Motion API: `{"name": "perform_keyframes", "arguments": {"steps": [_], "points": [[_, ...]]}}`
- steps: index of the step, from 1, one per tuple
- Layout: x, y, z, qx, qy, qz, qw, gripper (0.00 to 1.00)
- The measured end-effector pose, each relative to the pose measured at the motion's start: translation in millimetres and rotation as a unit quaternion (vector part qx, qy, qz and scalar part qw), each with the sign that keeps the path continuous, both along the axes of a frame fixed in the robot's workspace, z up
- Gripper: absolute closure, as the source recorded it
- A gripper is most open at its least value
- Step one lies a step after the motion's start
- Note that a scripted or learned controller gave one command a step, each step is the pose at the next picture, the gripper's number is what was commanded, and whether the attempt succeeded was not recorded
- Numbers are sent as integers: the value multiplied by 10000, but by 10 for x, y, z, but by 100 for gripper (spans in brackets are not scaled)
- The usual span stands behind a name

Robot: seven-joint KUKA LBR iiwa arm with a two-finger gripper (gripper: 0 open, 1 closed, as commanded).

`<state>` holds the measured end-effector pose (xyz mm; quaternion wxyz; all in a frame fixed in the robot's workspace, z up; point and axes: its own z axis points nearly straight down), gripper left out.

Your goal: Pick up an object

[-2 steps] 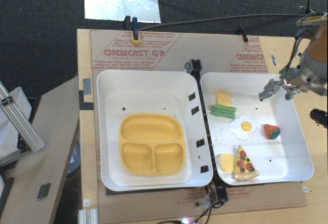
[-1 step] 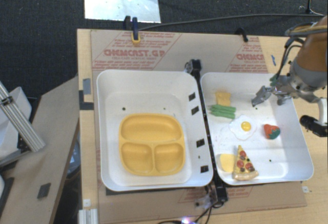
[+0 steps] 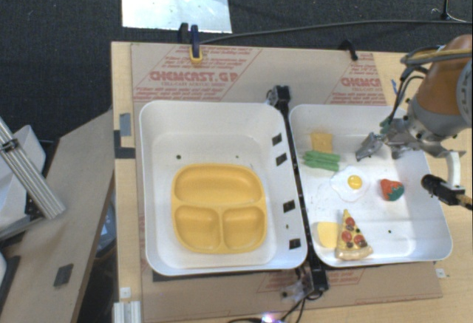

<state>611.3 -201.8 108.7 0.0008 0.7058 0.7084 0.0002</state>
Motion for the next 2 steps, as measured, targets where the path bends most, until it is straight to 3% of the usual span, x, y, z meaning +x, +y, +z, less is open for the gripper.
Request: {"name": "perform_keyframes", "arguments": {"steps": [1,2], "points": [[10,-1,117,-6,-20,10,10000,100],[-78,16,672,-1,-12,-4,10000,100]]}}
